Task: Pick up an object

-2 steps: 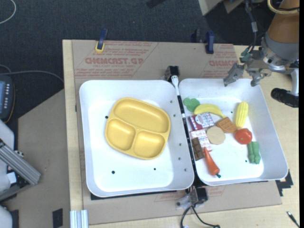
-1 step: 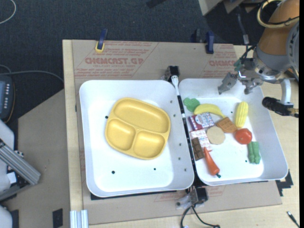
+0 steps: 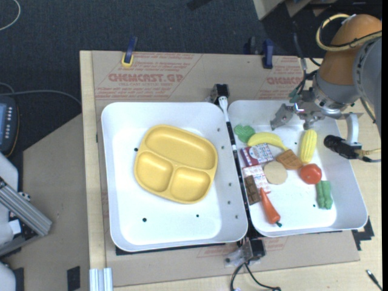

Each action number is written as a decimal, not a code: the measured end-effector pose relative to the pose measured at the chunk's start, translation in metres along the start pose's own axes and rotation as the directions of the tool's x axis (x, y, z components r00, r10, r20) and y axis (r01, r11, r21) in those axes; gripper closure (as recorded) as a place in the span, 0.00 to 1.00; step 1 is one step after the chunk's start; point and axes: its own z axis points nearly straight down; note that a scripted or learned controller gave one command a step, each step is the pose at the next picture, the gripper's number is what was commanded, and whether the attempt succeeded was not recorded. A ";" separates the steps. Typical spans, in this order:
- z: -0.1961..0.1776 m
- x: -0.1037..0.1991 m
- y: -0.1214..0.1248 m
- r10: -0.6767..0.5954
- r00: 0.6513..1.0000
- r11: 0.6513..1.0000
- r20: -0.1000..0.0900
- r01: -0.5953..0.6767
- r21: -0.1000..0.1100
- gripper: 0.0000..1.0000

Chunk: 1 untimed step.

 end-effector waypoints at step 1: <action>0.034 0.001 0.000 -0.001 1.000 1.000 0.001 0.001 -0.003 0.00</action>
